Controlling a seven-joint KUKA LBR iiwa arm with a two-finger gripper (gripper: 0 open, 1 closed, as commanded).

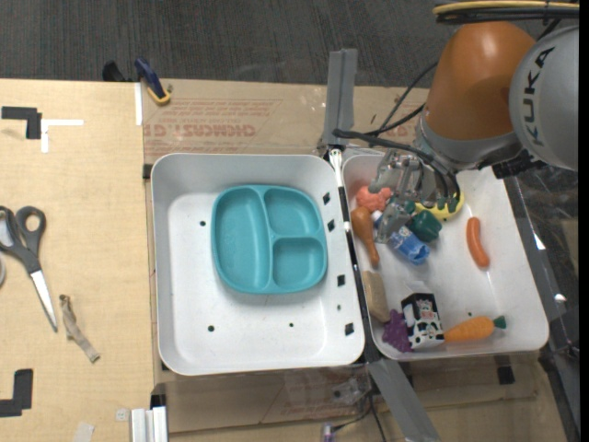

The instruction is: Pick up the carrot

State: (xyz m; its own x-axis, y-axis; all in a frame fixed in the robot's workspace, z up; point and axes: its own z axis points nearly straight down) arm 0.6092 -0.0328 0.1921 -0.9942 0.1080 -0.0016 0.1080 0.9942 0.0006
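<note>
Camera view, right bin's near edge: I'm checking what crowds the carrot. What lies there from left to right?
Purple soft toy → black-and-white cow-patterned block → orange carrot with a green top, near the right white bin's front corner.

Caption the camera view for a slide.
Pincer above toys in right bin; carrot at its near edge.

- We see dark grey carpet (230, 17) along the top;
- a pale wooden bench (74, 247) on the left;
- brown cardboard (230, 122) beneath the bins, under even light.
</note>
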